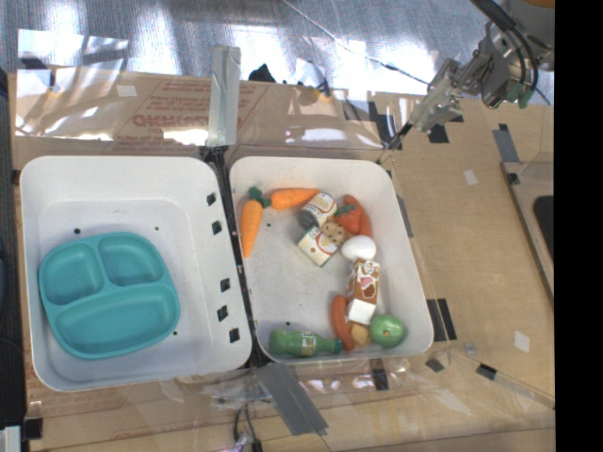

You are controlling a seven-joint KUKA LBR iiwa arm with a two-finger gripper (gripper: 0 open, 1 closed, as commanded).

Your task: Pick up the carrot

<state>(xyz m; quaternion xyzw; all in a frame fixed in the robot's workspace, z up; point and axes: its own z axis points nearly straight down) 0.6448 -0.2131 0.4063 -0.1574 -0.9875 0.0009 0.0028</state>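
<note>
Place: robotics lab test bench | Evidence: plywood bench (452, 224) patched with black tape, two white bins (38, 252) taped side by side, toy food filled the right one, cable (311, 28) ran across grey floor far behind.

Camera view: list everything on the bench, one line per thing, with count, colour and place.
Bins: 2, white, side by side on the bench.
Divided plate: 1, teal, in the left bin.
Carrots: 2 clear ones, orange with green tops, at the right bin's upper left, one upright by the left wall, one lying along the back wall; further orange pieces in the pile cannot be told.
Can: 1, dark with a label, beside the lying carrot.
Carton: 1, white, centre of the right bin.
Egg: 1, white, right side.
Bottle: 1, green, along the front wall.
Apple: 1, green, front right corner.
Gripper: 1, grey, above the bench beyond the right bin's back right corner.
</note>
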